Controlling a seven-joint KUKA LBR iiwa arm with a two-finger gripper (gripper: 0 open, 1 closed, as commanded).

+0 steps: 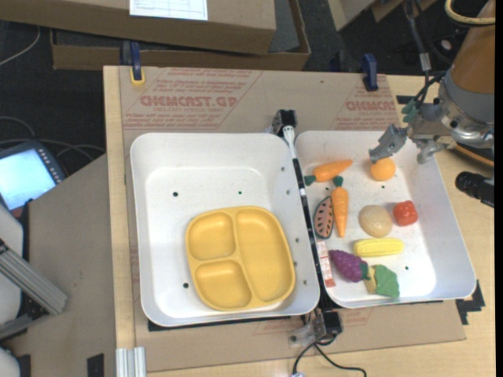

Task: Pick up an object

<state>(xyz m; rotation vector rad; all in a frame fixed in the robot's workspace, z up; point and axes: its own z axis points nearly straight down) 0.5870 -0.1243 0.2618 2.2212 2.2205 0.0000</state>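
The right bin holds toy foods: an orange, two carrots, a watermelon slice, a potato, a red pepper, corn, purple grapes and broccoli. My gripper hangs over the bin's far right part, just above and to the right of the orange. Its fingers are spread open and nothing sits between them. The orange lies beside the left finger, apart from it.
The left bin carries a yellow divided plate. A black clip sits where the two bins meet at the back. Blue clamps hold the cardboard base. The arm's orange band rises at the right.
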